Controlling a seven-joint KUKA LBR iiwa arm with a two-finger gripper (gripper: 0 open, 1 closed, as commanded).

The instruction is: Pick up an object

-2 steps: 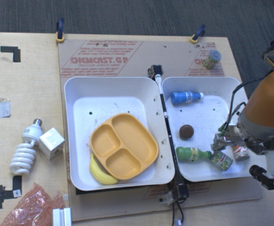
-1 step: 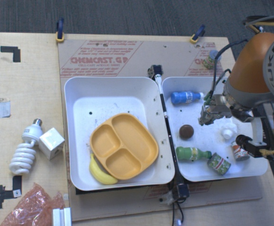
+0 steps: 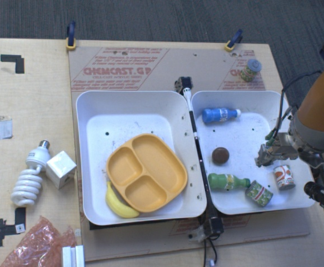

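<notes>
While the gripper (image 3: 266, 156) hung low in the right bin (image 3: 245, 102):
couldn't tell its finger state; red-and-white can (image 3: 284, 177) sat just beside it.

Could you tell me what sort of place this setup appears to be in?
Most likely a robotics lab test bench. A board clamped to the table carries two white bins, one holding a yellow tray and banana, the other a blue bottle, while the gripper reaches in.

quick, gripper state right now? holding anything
Gripper: cannot be told whether open or closed; nothing seen between its fingers. It sits over the right bin, beside the red and white can.
</notes>
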